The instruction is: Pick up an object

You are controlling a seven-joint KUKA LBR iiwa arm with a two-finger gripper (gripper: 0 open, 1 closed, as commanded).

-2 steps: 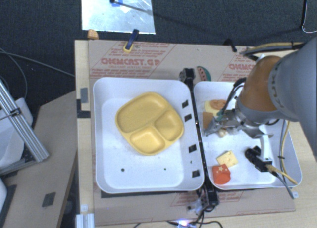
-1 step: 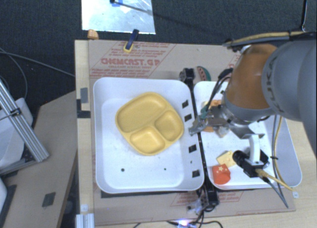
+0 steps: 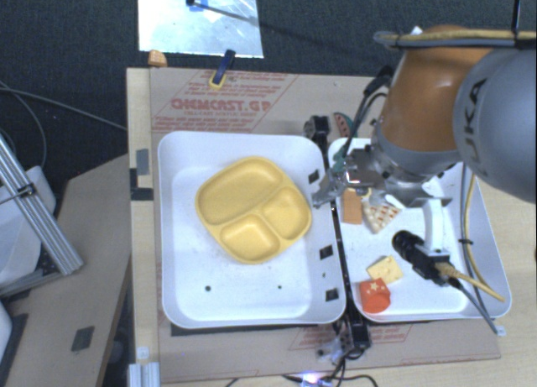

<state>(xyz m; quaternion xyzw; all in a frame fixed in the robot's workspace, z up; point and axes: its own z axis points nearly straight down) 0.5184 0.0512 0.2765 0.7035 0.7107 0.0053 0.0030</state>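
Note:
My gripper [image 3: 337, 182] hangs over the left edge of the right bin [image 3: 487, 251], close to the wall between the two bins. Just beneath and to its right lie a brown-orange piece [image 3: 352, 207] and a pale waffle-like wedge [image 3: 380, 214]. Nearer the front of that bin sit a yellow cheese block [image 3: 385, 269] and a red piece [image 3: 374, 295]. The big grey and orange arm [image 3: 436, 108] hides the back of the right bin. Nothing shows between the gripper's tips.
The left bin [image 3: 185, 293] holds a yellow divided plate [image 3: 253, 207] near its middle. A small dark item [image 3: 319, 125] lies at the bins' back edge. Cardboard [image 3: 218, 104] sits under both bins.

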